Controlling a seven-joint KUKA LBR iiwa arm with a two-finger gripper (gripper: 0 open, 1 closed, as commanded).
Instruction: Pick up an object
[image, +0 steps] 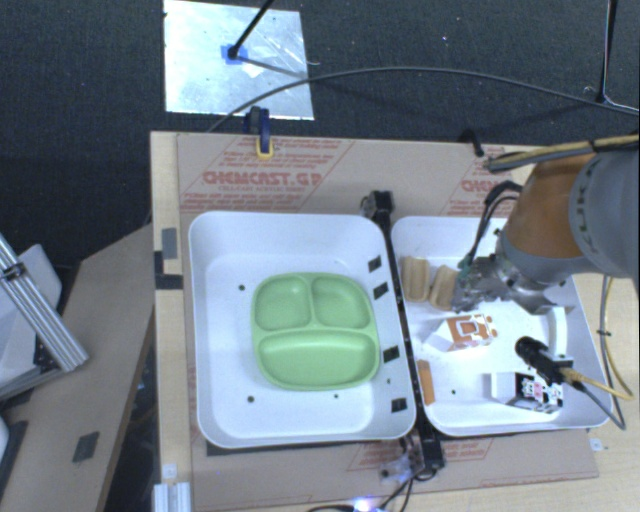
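My gripper (468, 288), whose state I cannot tell, hangs in the right bin (570, 425) just beside the two tan blocks (430, 281) to its left, their long axes running up-down.

Floor (80, 80) — dark, speckled carpet on the far and left sides. Bench (165, 180) of pale wood, topped with a brown protective sheet (330, 165) printed in red lettering. A shiny foil-like square (235, 60) lies on the floor beyond. Aluminium framing (35, 310) at left. Lighting even.
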